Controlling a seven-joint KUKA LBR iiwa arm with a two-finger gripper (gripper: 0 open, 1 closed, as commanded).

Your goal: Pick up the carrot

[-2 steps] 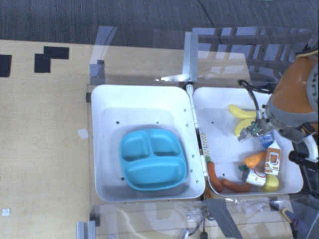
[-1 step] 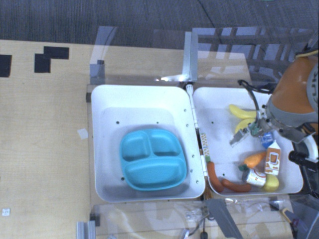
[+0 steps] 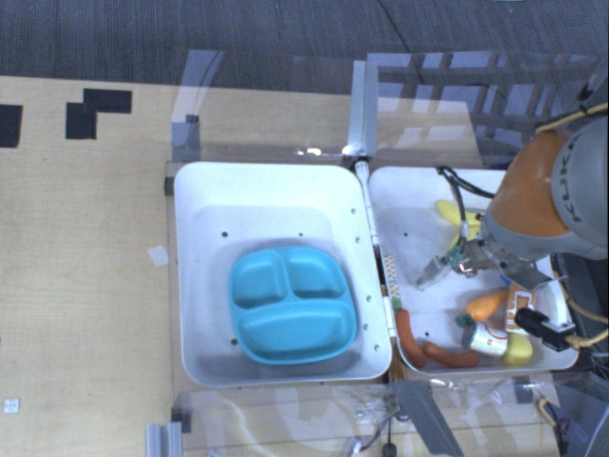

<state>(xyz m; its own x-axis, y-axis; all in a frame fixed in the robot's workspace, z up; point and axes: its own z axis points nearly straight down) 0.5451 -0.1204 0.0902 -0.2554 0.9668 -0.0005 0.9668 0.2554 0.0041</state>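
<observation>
The carrot (image 3: 487, 305), a short orange piece, lies in the right bin (image 3: 409, 208) toward its front right, among other toy foods. My gripper (image 3: 449, 267) hangs over the middle of that bin, up and to the left of the carrot and apart from it. Its fingers look open, with nothing between them; one silver finger (image 3: 431, 273) points toward the lower left. The grey arm with its orange band (image 3: 533, 193) comes in from the right and covers the bin's right side.
A curved red sausage-like piece (image 3: 428, 348) lies along the right bin's front left corner. A small white bottle (image 3: 488, 339) and a yellow piece (image 3: 520, 350) sit just below the carrot. A yellow item (image 3: 447, 211) lies at the back. The left bin (image 3: 205, 255) holds a blue divided plate (image 3: 290, 305).
</observation>
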